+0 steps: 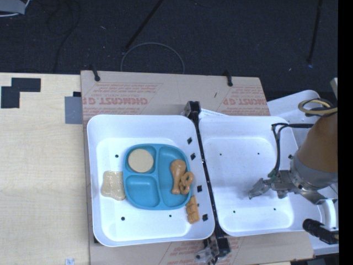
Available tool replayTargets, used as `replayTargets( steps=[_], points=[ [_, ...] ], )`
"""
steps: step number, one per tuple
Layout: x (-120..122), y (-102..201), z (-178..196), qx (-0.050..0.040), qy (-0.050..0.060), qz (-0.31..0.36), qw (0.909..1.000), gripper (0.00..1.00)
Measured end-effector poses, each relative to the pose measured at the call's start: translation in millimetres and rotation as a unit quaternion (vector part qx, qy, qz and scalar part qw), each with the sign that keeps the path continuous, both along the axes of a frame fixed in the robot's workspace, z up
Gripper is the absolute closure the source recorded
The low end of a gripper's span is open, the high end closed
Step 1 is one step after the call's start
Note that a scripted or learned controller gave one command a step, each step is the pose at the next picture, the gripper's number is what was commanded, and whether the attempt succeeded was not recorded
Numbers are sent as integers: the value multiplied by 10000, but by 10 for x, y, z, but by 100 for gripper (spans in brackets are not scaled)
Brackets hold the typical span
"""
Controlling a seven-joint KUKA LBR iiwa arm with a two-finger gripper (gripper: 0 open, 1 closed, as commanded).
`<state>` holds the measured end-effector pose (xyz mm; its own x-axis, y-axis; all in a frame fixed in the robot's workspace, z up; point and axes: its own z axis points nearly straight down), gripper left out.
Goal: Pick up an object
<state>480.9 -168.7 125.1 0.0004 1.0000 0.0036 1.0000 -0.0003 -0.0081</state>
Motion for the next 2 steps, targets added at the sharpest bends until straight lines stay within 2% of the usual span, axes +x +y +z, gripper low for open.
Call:
replayTargets(
  steps=[1, 2],
  points=[
    [1, 6, -387, -13, -29, -6, 10000, 0],
    [7, -5, -271, -10, -31, -28, 10000, 100]
  ],
)
